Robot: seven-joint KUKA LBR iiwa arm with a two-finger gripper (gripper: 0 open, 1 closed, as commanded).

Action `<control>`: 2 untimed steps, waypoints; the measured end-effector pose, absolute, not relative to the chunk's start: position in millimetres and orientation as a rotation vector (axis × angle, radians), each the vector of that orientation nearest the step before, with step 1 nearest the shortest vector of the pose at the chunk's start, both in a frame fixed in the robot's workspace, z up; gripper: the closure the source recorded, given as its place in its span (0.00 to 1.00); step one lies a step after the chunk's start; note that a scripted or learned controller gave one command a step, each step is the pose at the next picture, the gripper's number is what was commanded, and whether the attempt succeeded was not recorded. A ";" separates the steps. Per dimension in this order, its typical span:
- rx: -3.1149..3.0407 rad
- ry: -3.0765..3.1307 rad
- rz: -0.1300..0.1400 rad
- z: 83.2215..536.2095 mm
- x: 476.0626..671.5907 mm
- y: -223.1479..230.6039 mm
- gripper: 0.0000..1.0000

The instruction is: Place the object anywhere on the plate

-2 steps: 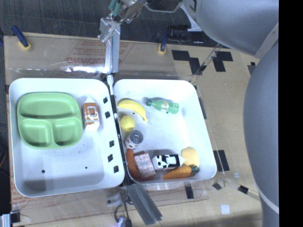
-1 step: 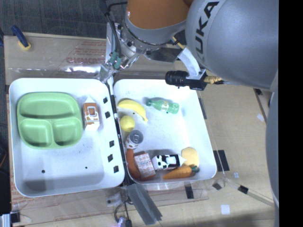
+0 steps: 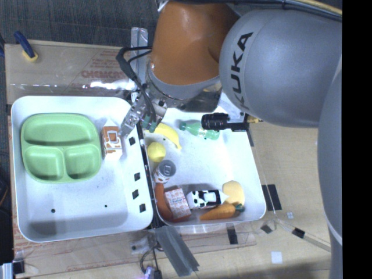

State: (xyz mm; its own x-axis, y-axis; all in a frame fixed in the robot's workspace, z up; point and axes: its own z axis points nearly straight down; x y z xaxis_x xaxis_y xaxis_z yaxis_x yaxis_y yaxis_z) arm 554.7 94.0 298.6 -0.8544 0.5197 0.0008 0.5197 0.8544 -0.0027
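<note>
A green divided plate (image 3: 60,147) lies on the left side of the left bin (image 3: 75,220). Just off its right rim sits a small orange and white box (image 3: 111,141). My gripper (image 3: 140,121) hangs over the divider between the two bins, up and to the right of that box. Its fingers (image 3: 129,121) stand open, and I see nothing between them. The arm's orange band and grey body cover the back of the right bin.
The right bin (image 3: 253,176) holds a banana (image 3: 167,133), a lemon (image 3: 156,151), a green bottle (image 3: 196,128), a small can (image 3: 167,169), a red sausage (image 3: 161,205) under a snack pack (image 3: 176,202), a black and white cow toy (image 3: 204,198), a carrot (image 3: 220,212) and a yellow piece (image 3: 232,189).
</note>
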 end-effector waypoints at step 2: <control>-0.668 -3.070 0.002 256.5 521.4 131.3 1.00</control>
